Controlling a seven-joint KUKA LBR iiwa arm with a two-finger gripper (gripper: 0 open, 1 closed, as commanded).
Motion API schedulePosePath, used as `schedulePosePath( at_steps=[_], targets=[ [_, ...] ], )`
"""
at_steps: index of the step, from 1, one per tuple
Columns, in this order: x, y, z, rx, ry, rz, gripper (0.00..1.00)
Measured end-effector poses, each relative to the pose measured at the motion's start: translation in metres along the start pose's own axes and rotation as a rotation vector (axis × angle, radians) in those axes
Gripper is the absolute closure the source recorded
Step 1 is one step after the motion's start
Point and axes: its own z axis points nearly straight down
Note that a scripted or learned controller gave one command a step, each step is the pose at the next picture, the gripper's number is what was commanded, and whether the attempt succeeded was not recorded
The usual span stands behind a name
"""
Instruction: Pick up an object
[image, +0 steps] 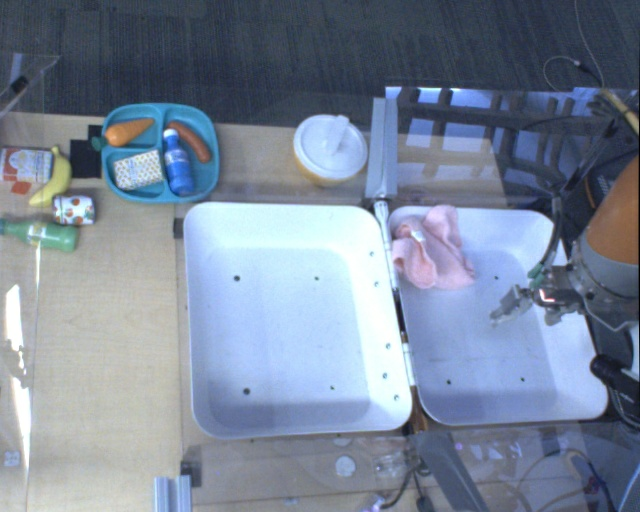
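The gripper is hovering — fingers apart, holding nothing — with the pink cloth lying up-left, near.

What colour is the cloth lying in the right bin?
Pink. The cloth lies crumpled at the right bin's upper left, seen in the camera view.

blue food tray, lidded cup, banana
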Motion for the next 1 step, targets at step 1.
schedulePosePath(
  at_steps=[1],
  targets=[
    [0.0055,0.0527,-0.0046,-0.004,-0.001,-0.057,0.0]
  ],
)
